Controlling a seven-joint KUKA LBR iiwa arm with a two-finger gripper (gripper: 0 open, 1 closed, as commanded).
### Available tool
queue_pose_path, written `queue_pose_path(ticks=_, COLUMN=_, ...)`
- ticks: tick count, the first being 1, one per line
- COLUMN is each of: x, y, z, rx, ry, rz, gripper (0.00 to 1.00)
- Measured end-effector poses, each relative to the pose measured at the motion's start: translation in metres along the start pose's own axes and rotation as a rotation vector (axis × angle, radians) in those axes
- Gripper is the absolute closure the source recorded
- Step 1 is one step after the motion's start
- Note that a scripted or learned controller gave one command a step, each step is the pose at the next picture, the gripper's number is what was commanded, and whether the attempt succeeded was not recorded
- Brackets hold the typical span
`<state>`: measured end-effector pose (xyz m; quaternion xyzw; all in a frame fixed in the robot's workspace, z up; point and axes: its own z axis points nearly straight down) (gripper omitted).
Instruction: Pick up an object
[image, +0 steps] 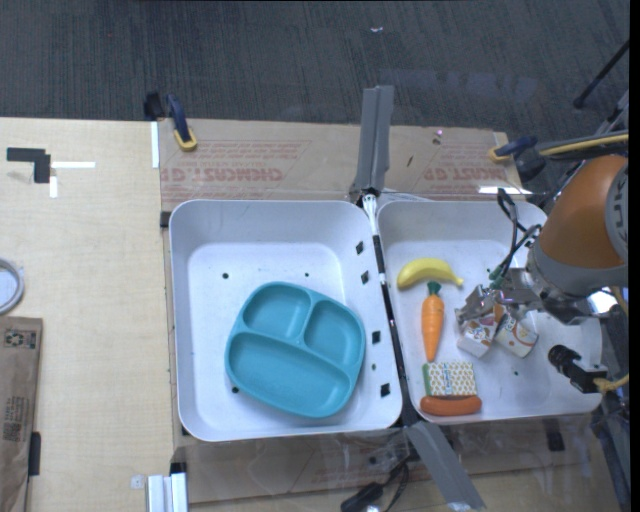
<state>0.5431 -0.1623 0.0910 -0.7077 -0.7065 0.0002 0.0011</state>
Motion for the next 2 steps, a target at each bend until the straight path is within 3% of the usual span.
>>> queue_pose_path(ticks=1, x=-0.001, y=0.001, z=-0.008, rx=-0.001, ry=0.0, rz=0.003, gripper=1.0)
queue_pose_path(ticks=2, x=0.084, y=0.016, z=-0.126, rx=0.004, ry=-0.002, rz=-0.004, gripper=1.0)
